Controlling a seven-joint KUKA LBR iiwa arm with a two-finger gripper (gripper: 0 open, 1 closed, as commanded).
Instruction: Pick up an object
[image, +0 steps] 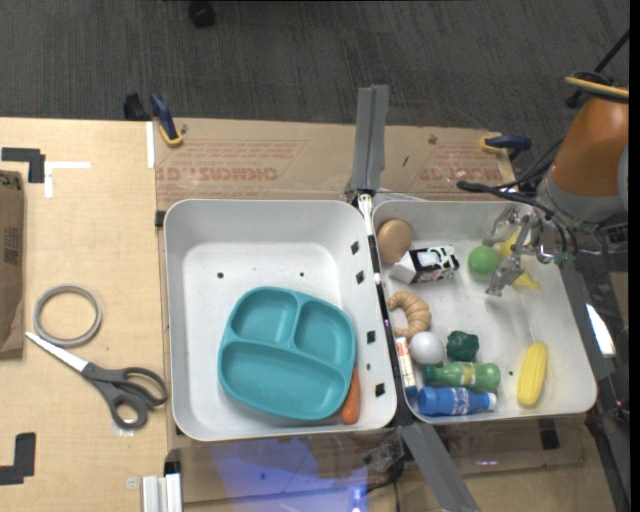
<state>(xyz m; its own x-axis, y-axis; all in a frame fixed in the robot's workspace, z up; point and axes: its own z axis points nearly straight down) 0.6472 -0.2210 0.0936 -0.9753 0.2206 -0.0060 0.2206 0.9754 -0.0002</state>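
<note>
Dark carpet ran along the far edge of the scene, and nearer lay a wooden table (90, 250) with cardboard under two white bins. On the table's left sat a tape roll (67, 314) and, just nearer, scissors (105, 382).

From the one camera, the left bin (200, 240) held a teal tray (289, 353) with three compartments, and a carrot (351, 397) lay against the tray's near right edge, by the bin wall.

The right bin (570, 400) held the candidates for picking. At its far left sat a brown egg (394, 240), with a small black-and-white toy (433, 262) just right of it. A green ball (484, 260) lay toward the far right. A pretzel-like ring (410, 311) lay by the left wall, a white ball (426, 347) nearer, and a dark green piece (462, 345) beside that. A green bottle (462, 376) and a blue bottle (455, 402) lay along the near wall, with a corn cob (532, 373) to their right.

The arm reached in from the right, and the end effector (513, 262) hung over the far right of this bin, just right of the green ball, with something yellow (524, 280) beside its tips. Its fingers looked spread, with nothing seen between them. Judging from this, no object had been lifted; all lay on the bin floor. The grasp and the lift remained, and the green ball seemed the likeliest target.
</note>
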